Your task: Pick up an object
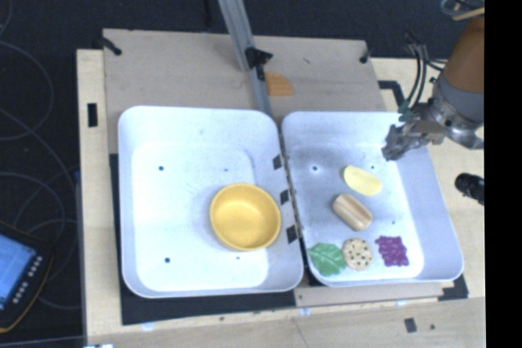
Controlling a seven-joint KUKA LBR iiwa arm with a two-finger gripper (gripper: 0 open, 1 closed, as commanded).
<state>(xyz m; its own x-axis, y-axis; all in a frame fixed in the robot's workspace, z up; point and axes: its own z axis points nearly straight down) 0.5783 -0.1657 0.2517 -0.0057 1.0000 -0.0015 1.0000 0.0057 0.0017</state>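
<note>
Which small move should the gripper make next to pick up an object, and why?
Probably a short move toward the view's lower left and down. The gripper is over the upper right part of the right bin and holds nothing that I can see; the pale yellow piece lies nearest, apart from the other items.

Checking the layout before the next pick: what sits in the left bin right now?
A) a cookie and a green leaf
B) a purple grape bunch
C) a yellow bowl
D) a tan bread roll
C: the yellow bowl rests alone in the left bin, while the cookie, green leaf, purple bunch and tan roll all lie in the right bin.
</note>
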